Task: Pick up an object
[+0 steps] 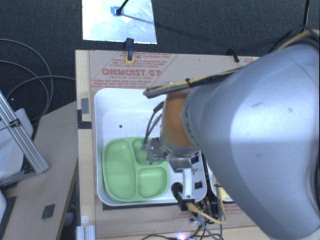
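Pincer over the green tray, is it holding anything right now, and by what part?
Cannot be told: the pincer sits over the green divided tray in the left white bin, and its tips are hidden by the wrist.

Counting what is showing on the bench

One white bin (107, 109) is showing, holding one green divided tray (122, 171) with three compartments; one grey arm (250, 134) is reaching over it, and one blue-and-yellow clamp (129, 50) is gripping the board's far edge.

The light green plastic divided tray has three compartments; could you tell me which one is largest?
The long compartment along the light green plastic divided tray's left side, spanning its whole length; the other two are smaller, stacked along the right.
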Robot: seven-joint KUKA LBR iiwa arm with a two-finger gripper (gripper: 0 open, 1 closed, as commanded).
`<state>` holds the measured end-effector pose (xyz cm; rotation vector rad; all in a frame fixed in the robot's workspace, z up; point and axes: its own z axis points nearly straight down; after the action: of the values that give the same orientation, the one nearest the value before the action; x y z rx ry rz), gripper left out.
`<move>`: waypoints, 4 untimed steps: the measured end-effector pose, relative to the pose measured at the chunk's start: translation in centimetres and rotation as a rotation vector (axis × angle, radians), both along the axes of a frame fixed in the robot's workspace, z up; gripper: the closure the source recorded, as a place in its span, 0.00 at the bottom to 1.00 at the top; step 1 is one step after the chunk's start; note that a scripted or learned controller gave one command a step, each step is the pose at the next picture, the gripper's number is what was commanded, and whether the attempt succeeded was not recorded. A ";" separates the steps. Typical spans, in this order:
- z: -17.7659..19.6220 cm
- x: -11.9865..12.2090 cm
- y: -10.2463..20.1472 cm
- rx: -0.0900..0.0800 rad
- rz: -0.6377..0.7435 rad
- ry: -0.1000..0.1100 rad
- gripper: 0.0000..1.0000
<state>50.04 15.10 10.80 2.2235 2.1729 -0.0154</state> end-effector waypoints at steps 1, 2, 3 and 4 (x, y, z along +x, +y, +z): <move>9.2 7.4 -0.8 0.029 0.025 0.006 1.00; 35.7 7.4 4.5 0.036 0.032 -0.001 1.00; 25.3 14.9 2.6 0.026 0.020 0.022 1.00; 21.7 16.8 2.8 0.028 0.026 0.021 1.00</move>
<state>66.84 17.94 32.54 2.2197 2.2261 -0.0072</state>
